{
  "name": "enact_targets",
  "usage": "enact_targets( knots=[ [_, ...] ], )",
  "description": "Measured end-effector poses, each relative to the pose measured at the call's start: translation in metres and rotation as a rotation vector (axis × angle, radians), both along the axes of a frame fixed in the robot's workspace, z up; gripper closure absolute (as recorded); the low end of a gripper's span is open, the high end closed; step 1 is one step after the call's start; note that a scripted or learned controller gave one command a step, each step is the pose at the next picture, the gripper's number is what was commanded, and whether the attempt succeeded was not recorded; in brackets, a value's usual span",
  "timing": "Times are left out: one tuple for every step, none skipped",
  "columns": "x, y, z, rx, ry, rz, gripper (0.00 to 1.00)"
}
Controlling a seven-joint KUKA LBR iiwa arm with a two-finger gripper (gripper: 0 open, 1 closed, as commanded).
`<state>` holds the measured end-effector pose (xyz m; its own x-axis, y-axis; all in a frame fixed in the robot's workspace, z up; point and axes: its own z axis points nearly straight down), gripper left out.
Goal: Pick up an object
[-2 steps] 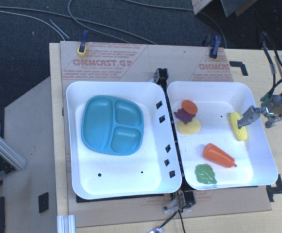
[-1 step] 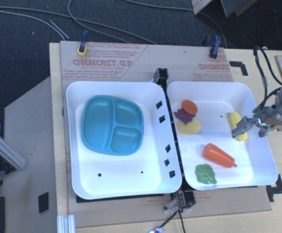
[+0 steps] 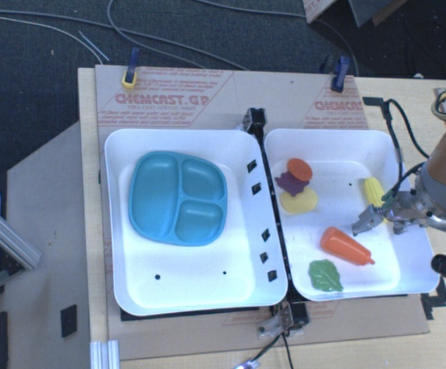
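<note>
Step in hand: approach, nothing yet lifted. Tool (image 3: pixel 373 219) located in right bin (image 3: pixel 338 146), right side; finger state cannot be told. Orange carrot (image 3: pixel 346 247) lies just near-left of tool, yellow corn (image 3: pixel 373 191) just beyond. Next move judged: descent over carrot, closure required.

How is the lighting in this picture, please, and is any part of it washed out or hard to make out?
In the camera view the light is bright and even; the right bin looks close to washed out, with faint shadows under the carrot and the green toy. The blue plate in the left bin shows soft sheen, no hard glare. The gripper is dark and slightly soft.
</note>
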<state>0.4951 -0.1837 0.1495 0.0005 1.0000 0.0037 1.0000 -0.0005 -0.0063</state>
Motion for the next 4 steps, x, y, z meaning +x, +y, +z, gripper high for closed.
enact_targets(
  knots=[
    [-0.001, -0.006, -0.041, -0.006, -0.013, -0.001, 0.00],
    [-0.002, -0.005, -0.031, -0.004, -0.009, 0.000, 1.00],
    [0.000, 0.006, 0.024, -0.005, -0.012, 0.003, 1.00],
    [0.001, 0.006, 0.058, -0.005, -0.011, 0.002, 1.00]
  ],
)
